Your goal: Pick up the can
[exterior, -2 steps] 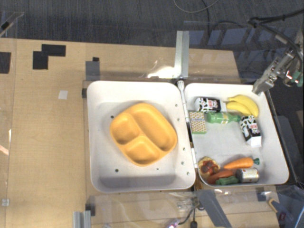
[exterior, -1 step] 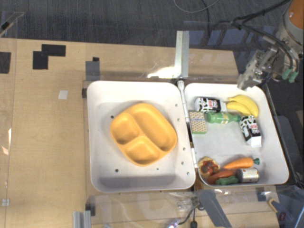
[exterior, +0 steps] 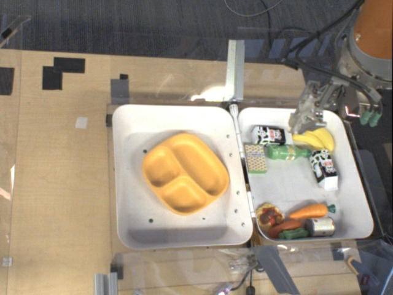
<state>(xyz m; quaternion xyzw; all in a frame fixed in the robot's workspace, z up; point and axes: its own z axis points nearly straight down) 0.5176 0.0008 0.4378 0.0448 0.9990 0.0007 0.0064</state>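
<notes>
The claw [exterior: 305,117] hangs over the far part of the right bin [exterior: 362,223], its metal fingers pointing down toward the bananas [exterior: 318,139], which lie just below and a little right of its tips. The fingers blur into one pale, shiny mass, so I cannot tell whether they stand apart or together, and nothing can be made out between them. The arm [exterior: 371,26] above it is cut off by the top right corner, with only its orange band and grey wrist in the picture, and dark cables loop away behind it. Just left of the claw and slightly nearer the camera sits a small black-and-white carton [exterior: 269,135]; under it lies a green bottle [exterior: 287,153] on its side, its right end meeting the bananas. Further left of that is a flat green-patterned packet [exterior: 255,158] against the bin's wall. Right of the bananas a second black-and-white carton [exterior: 323,168] lies lengthwise. The can [exterior: 319,227] is well away from the claw, in the near corner of the same bin, lying on its side with a pale label too small to read. A carrot [exterior: 309,212] rests just beyond it, and to its left a red, round item [exterior: 269,215] and some green and red pieces crowd together, hard to identify. Far left of the claw, the other bin [exterior: 126,226] holds a yellow divided tray [exterior: 185,173].
</notes>
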